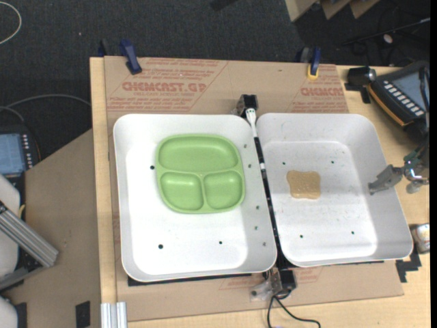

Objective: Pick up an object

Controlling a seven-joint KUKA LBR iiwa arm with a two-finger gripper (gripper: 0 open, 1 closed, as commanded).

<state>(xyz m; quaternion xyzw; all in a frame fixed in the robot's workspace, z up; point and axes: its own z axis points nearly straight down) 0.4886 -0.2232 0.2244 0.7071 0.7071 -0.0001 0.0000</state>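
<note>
A small tan, flat piece shaped like a slice of toast [303, 184] lies near the middle of the right bin [355, 132]. My gripper [384, 180] reaches in from the right edge of the view, over that bin's right wall. It sits well to the right of the tan piece and apart from it. Nothing shows in its grasp. A green divided plate [200, 173] with three compartments rests in the left bin [136, 203].
Both bins sit on a brown cardboard sheet [171, 80] clamped at the back with blue clips. A black device [399, 98] lies at the back right. Cables and a connector [247, 104] sit where the bins meet.
</note>
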